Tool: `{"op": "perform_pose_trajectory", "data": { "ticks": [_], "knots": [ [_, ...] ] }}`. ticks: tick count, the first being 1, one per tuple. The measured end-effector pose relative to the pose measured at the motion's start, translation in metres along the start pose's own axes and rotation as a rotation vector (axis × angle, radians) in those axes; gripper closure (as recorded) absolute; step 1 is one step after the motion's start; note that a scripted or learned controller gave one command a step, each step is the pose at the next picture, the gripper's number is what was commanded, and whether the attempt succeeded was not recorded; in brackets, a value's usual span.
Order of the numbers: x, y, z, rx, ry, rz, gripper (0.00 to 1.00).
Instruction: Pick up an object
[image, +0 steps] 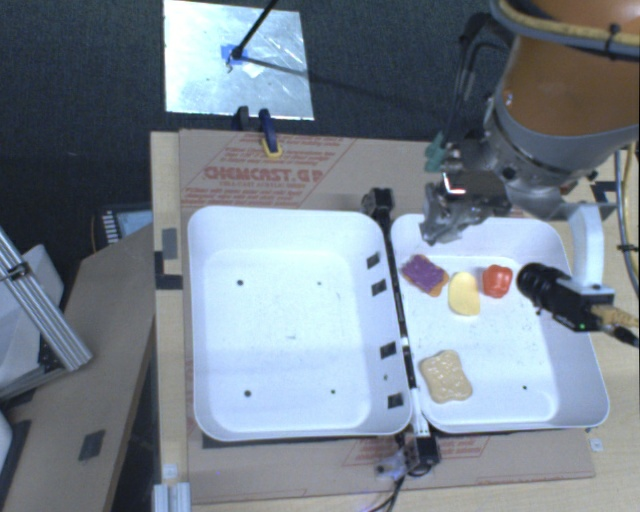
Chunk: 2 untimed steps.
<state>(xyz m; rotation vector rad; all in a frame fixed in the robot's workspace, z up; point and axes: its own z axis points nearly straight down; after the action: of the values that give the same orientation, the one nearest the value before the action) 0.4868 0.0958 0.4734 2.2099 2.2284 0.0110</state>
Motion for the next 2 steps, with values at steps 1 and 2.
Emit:
{"op": "perform_pose_trajectory", "data": {
  "ticks": [1, 2],
  "knots": [
    [0.048, -0.001, 0.037, 0.008, -0.002, 0.000, 1.00],
    [0.042, 0.001, -0.047, -0.004, 0.001, 0.003, 1.00]
  ]
}}
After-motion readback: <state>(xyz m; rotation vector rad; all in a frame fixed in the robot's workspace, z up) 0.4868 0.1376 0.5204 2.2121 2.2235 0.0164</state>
